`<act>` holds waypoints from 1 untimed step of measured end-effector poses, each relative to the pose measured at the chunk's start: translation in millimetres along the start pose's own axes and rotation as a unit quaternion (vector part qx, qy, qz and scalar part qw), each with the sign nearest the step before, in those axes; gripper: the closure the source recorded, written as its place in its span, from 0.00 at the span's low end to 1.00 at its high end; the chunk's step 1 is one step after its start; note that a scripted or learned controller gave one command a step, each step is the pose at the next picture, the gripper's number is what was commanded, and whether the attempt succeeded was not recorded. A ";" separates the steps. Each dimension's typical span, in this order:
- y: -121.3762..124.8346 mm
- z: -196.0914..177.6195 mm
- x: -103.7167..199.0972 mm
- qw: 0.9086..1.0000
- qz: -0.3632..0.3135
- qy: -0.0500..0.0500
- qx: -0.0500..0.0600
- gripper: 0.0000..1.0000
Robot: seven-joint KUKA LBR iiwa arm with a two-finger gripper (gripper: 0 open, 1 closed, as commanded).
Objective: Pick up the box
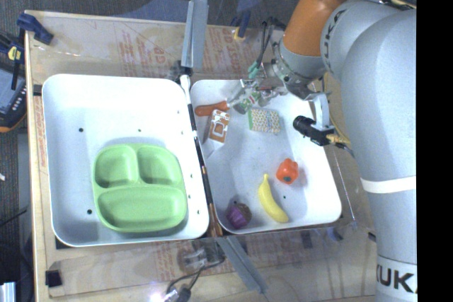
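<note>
Two white bins sat side by side on the bench. The left bin carried a green divided tray toward its front edge. The right bin carried the loose items. The box, a small one with a speckled green and white pattern, lay near the back edge of the right bin, about midway across. Just left of it, against the bin's left wall, leaned a small brown and white carton, and behind that lay an orange handled tool. Toward the front edge lay a yellow banana, with an orange pepper just behind it to the right and a dark purple fruit at the front left corner.

The arm reached in from the right, its orange band over the back right corner of the right bin. The gripper hung low at the back edge, just behind and left of the box; whether it touched the box could not be told. Its metal parts blurred together, so its state could not be told.
</note>
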State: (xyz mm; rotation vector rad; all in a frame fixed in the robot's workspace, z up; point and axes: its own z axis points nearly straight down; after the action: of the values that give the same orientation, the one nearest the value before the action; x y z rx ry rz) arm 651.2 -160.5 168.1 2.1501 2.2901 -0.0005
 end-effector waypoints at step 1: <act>-27.5 -24.0 98.1 0.997 -0.075 0.001 0.002 1.00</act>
State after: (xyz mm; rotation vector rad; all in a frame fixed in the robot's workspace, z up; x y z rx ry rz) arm 617.6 -64.3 192.0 1.9735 2.4479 -0.0026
